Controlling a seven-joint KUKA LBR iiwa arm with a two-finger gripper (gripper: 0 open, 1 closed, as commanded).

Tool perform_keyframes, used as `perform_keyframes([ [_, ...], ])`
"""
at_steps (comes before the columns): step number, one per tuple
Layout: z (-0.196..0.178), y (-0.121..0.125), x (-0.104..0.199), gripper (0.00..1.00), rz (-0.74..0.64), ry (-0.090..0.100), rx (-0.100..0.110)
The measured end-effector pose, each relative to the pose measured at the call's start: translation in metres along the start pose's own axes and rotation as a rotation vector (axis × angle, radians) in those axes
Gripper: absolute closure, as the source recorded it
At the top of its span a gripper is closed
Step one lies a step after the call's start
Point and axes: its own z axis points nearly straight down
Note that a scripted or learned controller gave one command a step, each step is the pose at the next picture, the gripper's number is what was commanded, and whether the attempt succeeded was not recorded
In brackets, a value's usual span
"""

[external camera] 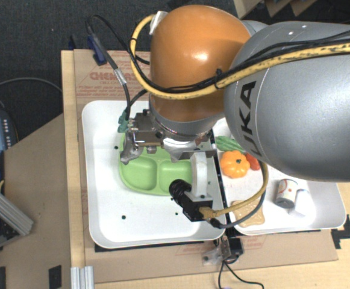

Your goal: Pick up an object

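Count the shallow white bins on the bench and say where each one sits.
2. One shallow white bin lies on the left, holding a green divided plastic dish; the other lies right, largely hidden by the grey arm.

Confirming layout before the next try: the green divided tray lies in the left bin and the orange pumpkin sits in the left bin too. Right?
Not quite. The green divided tray does lie in the left bin, but the orange pumpkin sits in the right bin, just past the divide. The camera view shows it.
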Motion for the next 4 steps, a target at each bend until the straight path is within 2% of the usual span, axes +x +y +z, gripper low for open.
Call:
perform_keyframes([
  [1,-0.205,0.0,-0.003,0.0,0.003,0.015,-0.033],
  [2,-0.205,-0.001,-0.002,1.0,0.0,0.006,-0.017],
  [3,-0.069,0.0,-0.08,1.0,0.014,-0.002,0.002],
  [4,-0.125,0.001,-0.095,1.0,0.007,0.006,-0.02],
])
